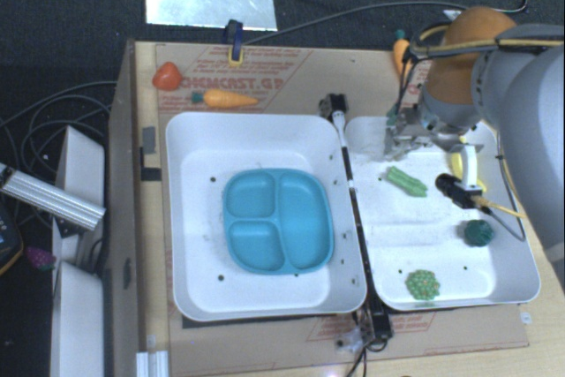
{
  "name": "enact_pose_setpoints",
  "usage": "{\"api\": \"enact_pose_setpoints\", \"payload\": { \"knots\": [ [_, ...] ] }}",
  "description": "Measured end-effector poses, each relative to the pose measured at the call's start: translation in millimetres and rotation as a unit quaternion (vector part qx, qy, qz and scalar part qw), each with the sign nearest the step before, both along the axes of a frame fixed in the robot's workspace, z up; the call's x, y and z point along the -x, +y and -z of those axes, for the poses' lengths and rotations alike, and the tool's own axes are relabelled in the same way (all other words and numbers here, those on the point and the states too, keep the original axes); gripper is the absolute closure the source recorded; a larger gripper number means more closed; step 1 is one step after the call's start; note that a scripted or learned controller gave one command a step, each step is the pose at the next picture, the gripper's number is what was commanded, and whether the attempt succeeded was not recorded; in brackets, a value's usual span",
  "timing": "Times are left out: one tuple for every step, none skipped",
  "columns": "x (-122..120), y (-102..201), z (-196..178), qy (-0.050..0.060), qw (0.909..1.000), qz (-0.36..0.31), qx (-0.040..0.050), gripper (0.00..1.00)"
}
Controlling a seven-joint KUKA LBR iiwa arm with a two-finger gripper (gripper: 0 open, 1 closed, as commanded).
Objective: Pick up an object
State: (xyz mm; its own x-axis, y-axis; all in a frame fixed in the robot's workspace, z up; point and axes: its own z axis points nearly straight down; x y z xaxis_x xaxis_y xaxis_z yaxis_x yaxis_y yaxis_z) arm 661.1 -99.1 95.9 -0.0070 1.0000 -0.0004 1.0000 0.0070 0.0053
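Note:
In the right bin (512, 278) lie three small things: a long green pickle-like piece (406, 181) near the back left, a dark teal ball (478, 232) toward the right, and a bumpy light green ball (423, 283) near the front. My gripper (402, 139) hangs low over the bin's back left corner, just behind the green pickle-like piece. I see nothing held in it. The grey arm with its orange band comes in from the right and hides the bin's back right part.
The left bin (190, 190) holds a blue divided plate (276, 219). Behind the bins, on the cardboard, lie a red tomato-like toy (168, 77) and an orange carrot (225, 99). A ridge (353, 199) separates the two bins.

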Motion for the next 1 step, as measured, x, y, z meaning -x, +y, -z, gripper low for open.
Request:
{"api": "enact_pose_setpoints", "payload": {
  "knots": [
    [16.4,-50.1,-53.1,0.001,1.0,0.003,0.001,1.0]
  ]
}}
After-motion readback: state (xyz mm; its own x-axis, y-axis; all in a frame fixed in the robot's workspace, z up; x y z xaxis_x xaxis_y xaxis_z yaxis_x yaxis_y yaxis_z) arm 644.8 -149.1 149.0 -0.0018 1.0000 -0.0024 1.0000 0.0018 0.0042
